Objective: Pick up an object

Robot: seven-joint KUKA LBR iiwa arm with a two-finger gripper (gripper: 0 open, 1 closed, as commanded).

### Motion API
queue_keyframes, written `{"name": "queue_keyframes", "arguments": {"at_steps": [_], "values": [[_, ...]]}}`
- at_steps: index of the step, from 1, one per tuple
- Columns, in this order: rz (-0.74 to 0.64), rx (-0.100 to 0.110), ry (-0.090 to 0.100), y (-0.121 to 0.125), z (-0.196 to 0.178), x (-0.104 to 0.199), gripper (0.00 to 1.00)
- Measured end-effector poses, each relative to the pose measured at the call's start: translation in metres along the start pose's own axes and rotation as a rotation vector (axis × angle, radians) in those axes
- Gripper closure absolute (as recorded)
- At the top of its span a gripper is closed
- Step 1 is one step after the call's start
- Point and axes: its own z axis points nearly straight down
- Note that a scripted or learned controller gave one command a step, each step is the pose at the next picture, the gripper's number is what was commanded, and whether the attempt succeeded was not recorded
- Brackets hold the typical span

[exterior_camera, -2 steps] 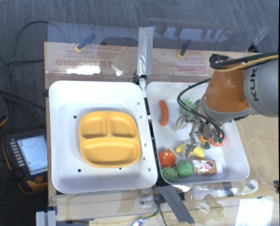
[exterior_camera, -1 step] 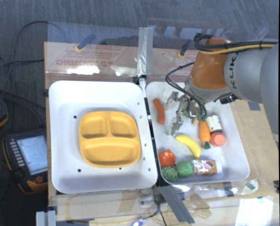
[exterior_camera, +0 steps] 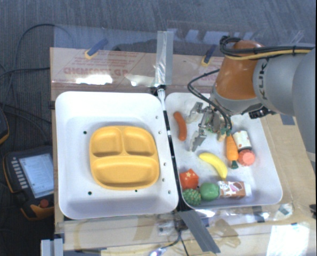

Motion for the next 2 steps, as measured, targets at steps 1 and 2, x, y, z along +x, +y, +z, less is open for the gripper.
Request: {"name": "queue_keyframes", "arguments": {"at_steps": [1, 2], "values": [[0.034, 0.002, 0.003, 0.004, 0.001, -0.024, 0.00], [-0.037, 0.004, 0.000, -0.010, -0.001, 0.034, 0.00]]}}
